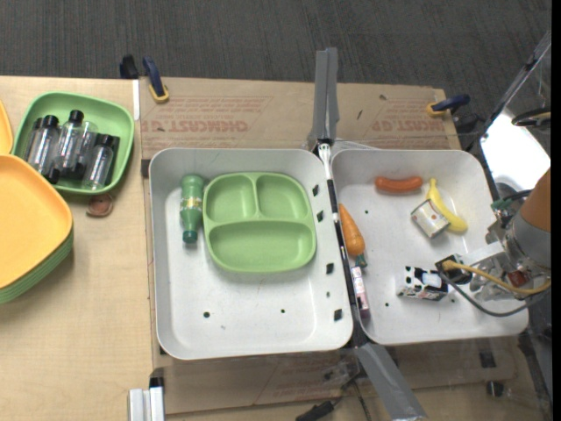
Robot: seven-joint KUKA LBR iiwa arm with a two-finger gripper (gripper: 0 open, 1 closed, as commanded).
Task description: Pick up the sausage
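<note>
At upper right of centre, the sausage is orange-red against the white right bin. Beside it a banana is yellow, touching a small grey-white box. Along the bin's left wall a carrot is orange with a green tip. Lower right, a small carton bears black-and-white cow patches. In the white left bin sits a light green divided plate, with a green bottle beside it. At far left, a green tray holds clear bottles with black caps, and stacked plates are orange over green. The bench is tan cardboard with reddish lettering.
</note>
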